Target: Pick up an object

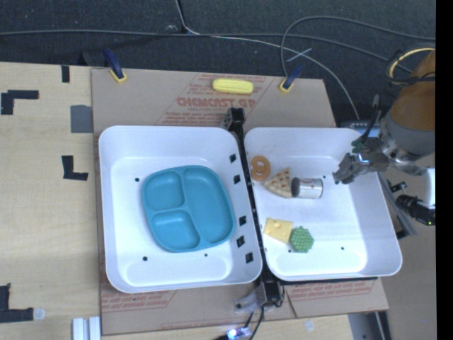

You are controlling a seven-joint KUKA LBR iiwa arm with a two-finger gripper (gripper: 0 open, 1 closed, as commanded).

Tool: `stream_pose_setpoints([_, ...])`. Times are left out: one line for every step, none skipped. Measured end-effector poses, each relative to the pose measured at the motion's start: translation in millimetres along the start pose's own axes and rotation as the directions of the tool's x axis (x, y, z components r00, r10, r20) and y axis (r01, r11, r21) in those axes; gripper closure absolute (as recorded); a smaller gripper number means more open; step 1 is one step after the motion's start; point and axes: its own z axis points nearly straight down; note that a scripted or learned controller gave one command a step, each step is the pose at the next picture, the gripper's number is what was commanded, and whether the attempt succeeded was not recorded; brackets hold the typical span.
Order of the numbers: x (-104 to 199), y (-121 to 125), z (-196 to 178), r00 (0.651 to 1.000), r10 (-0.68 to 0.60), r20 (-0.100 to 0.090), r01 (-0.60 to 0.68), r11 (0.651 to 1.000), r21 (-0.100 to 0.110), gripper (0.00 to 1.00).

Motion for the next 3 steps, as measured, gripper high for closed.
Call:
stream_pose_setpoints([11, 0, -52, 1.000, -0.002, 0.000, 0.002, 1.000, -0.002, 1.00])
stream_pose_setpoints([56, -1, -39, 1.000, -0.003, -0.001, 0.003, 1.000, 0.004, 1.00])
stream_pose_setpoints([112, -9, -45, 1.000, -0.005, -0.003, 0.005, 1.000, 0.003, 1.00])
